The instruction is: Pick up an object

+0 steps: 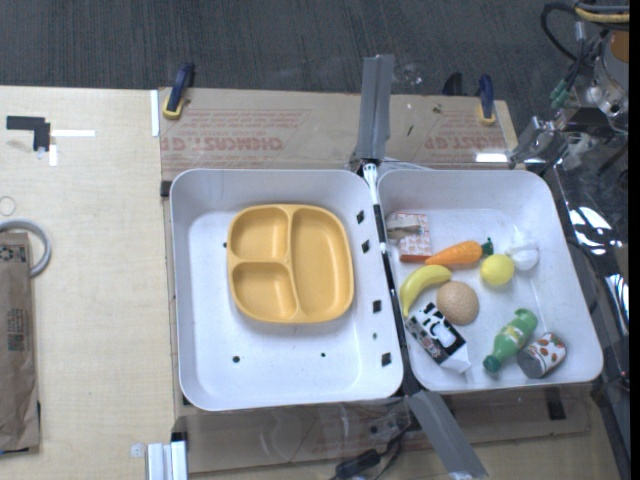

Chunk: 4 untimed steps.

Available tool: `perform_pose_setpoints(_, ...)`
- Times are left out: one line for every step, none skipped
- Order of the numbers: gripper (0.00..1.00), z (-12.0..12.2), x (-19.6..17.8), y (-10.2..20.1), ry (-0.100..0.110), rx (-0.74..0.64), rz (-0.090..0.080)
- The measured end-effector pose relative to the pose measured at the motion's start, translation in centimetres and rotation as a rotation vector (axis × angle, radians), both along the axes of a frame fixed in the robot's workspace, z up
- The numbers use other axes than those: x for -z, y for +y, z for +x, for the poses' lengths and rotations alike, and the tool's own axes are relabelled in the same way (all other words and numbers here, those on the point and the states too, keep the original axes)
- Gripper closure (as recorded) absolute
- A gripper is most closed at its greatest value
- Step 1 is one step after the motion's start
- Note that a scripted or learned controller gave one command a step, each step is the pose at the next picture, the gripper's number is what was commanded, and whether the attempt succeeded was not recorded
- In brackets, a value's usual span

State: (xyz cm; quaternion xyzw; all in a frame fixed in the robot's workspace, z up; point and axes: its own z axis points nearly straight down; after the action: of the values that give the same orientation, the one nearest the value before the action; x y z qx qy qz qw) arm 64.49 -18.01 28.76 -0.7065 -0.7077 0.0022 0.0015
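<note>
The right bin (570, 258) holds several small objects. An orange carrot (455, 255) lies beside a yellow lemon (497, 270) and a small white piece (524, 258). A banana (422, 286) curves next to a brown egg-shaped thing (457, 302). A red and white packet (408, 233) sits at the bin's far left. Near the front lie a black and white carton (437, 333), a green bottle (511, 340) and a brown can (543, 355). My gripper (558, 133) hangs at the upper right, beyond the bin's far right corner, away from all of them.
The left bin (200, 348) bears a yellow divided plate (291, 264). A grey divider bar (375, 108) stands behind the seam between the bins. Blue clamps (180, 88) hold cardboard at the back. A brown paper bag (15, 338) lies at the far left.
</note>
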Motion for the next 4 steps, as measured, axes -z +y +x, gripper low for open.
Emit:
perform_pose_setpoints(0.00, -1.0, 12.5, 1.9, 0.001, 0.008, 0.001)
perform_pose_setpoints(0.00, -4.3, 19.9, 0.5, -0.001, 0.059, 0.001)
perform_pose_setpoints(0.00, -10.2, 19.9, 4.1, -0.001, -0.183, 0.002)
perform_pose_setpoints(0.00, -9.9, 9.2, 1.1, -0.002, -0.156, 0.001)
